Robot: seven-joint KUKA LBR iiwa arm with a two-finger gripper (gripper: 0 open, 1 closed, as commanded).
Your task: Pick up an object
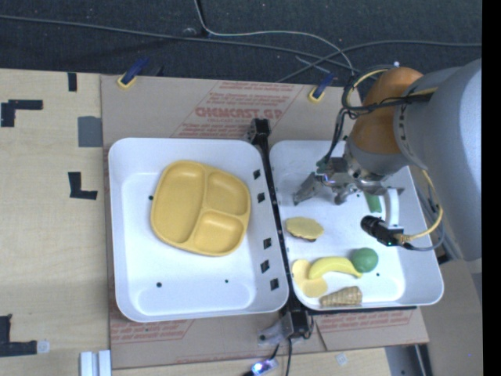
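A: Starting at the left of the frame, what lies there?

B: The left white shallow bin (133, 233) carries a yellow plastic divided plate (200, 207) with three compartments, well apart from anything the arm is near. It is no obstacle.

A: And moving right?

B: The right white shallow bin (423, 284) holds the candidates: a flat tan cookie-shaped piece (304, 228) at centre, below it a yellow toy banana (333, 267) touching a pale yellow round slice (307, 283), a ridged tan cone-like piece (341, 296) at the lower edge, and a small green ball (364, 259) just beside the banana's right end.

A: Where is the two-finger gripper?

B: The two-finger gripper (327, 184) sits in the upper part of the right bin, its fingers spread apart and nothing between them.

A: What could go wrong?

B: I judge the cookie-shaped piece the nearest target, but it is flat, so the fingers may close over it. The lower cluster is crowded; a grasp there may nudge neighbours or roll the ball. The divider between the bins (270, 210) stands close to the left finger and could be struck.
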